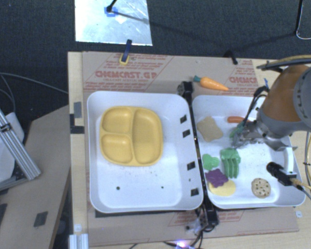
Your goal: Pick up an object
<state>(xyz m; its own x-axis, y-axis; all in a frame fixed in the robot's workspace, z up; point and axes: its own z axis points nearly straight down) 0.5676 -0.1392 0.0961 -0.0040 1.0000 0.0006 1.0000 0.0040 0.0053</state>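
Gripper: poised low at the right bin's middle; jaw opening cannot be told, nothing is seen held.
Green toy: just beneath, toward the bin's near edge.
Risk: crowded neighbours (tan piece, purple piece) may be nudged, or the grasp missed.

Both white bins, the left bin and the right bin, look like smooth moulded plastic with a soft sheen. The yellow divided plate is glossy plastic, light catching its ridges. The table is topped with matt brown cardboard printed in red. Beyond it lies a dark, rough-textured carpet, and on that a shiny, crinkled metallic sheet. The toy carrot, green pieces and purple piece look like smooth plastic; the cookie appears matt and speckled. The arm has satin grey and orange casing.
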